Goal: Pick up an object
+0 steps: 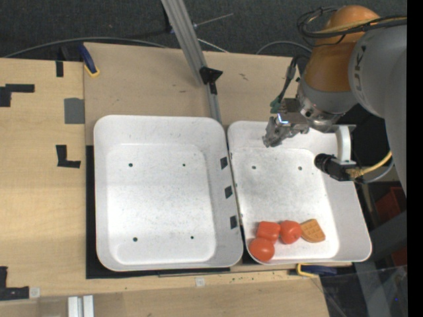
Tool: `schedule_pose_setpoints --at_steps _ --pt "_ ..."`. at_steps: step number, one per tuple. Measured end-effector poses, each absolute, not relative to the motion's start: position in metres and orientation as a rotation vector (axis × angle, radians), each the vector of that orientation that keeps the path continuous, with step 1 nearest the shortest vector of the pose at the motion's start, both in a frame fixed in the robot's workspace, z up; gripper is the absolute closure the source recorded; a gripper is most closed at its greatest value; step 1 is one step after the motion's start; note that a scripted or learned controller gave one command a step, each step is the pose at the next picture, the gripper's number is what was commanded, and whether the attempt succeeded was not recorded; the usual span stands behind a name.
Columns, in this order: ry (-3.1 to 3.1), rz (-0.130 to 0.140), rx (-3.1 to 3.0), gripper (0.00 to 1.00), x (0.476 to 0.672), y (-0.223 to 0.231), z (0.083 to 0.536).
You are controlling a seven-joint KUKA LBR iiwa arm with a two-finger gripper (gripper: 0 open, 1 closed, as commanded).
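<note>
Objects for picking lie clustered at the near edge of the right bin (344,197), well apart from the claw (274,137), which hangs over the far left corner of that same bin. Three red pieces sit together there: one red piece (268,230) and a second red piece (289,232) touch side by side, and a third red piece (262,248) lies just in front of the first, against the bin's near wall. Just to the right of the second red piece lies an orange cracker-like piece (313,230), flat on the bin floor and touching or nearly touching its neighbour. All four things lie toward the viewer from the claw, with a stretch of bare white floor between them and it. The claw points downward from the grey arm (377,58), whose orange band (330,61) sits just above the wrist; its tip is small and dark, and whether it is clenched or released cannot be told from this view. Nothing can be seen gripped in it. To the claw's left, beyond the bins' shared edge, lies the left bin (106,177). A slanted metal pole (188,35) crosses the wooden bench (39,177) behind both bins, ending near their far junction.
</note>
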State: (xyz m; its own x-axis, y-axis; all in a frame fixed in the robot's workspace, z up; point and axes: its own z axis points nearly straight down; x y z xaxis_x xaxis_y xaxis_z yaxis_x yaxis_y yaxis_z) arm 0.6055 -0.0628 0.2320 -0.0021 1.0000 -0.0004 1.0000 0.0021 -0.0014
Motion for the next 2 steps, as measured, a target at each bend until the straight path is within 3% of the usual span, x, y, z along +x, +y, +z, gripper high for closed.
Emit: schedule_pose_setpoints --at_steps 1,2 --pt "-2.228 -0.003 -2.213 1.0 0.62 -0.011 0.24" --pt "-2.228 -0.003 -2.214 1.0 0.647 0.039 0.242"
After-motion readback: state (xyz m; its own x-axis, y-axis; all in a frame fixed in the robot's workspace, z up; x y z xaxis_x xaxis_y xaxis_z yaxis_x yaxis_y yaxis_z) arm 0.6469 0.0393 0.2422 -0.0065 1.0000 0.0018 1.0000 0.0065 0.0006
